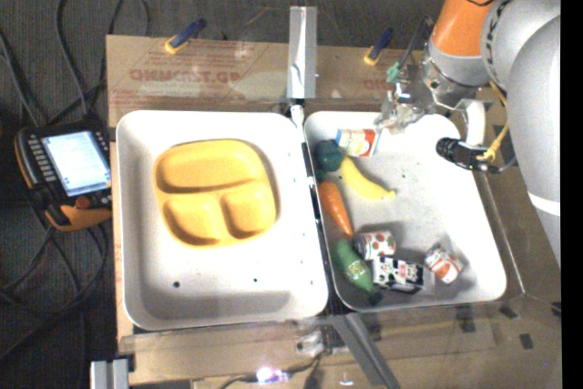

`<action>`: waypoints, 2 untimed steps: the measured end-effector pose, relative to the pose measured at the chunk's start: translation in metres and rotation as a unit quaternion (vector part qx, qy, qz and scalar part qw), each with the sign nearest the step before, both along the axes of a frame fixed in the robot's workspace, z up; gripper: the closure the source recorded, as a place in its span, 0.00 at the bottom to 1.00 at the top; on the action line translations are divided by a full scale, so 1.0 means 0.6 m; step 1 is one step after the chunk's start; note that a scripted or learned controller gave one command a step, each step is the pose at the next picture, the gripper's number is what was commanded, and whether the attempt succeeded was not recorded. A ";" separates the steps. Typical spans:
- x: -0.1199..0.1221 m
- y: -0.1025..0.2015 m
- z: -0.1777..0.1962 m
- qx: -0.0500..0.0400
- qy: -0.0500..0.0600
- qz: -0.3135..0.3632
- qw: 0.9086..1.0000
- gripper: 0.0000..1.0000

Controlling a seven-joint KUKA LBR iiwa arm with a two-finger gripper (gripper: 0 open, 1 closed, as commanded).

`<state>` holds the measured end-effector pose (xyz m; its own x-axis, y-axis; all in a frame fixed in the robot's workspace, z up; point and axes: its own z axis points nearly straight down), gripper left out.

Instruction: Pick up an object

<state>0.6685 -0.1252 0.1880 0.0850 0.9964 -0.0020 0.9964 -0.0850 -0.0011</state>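
Note:
My gripper [398, 112] hangs over the far edge of the right bin [442, 196], just right of a small red and white carton [357, 141]. Nothing is visibly held in it. Below the carton lie a dark green object [328, 156], a yellow banana [366, 181] and an orange carrot [335, 208]. Near the bin's front sit a green vegetable [351, 264], a white and red box [378, 244], a patterned box [401, 273] and a small red and white carton [444, 263].
The left bin [137, 278] holds a yellow divided tray [216, 189]. A metal post [302, 59] stands behind the gap between the bins. A teach pendant [68, 164] lies off the bench at left. The arm's grey body [537, 77] fills the right side.

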 end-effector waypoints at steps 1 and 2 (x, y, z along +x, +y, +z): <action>-0.001 -0.001 -0.034 -0.001 0.001 0.034 0.999 1.00; -0.001 -0.001 -0.034 -0.001 0.001 0.034 0.999 0.00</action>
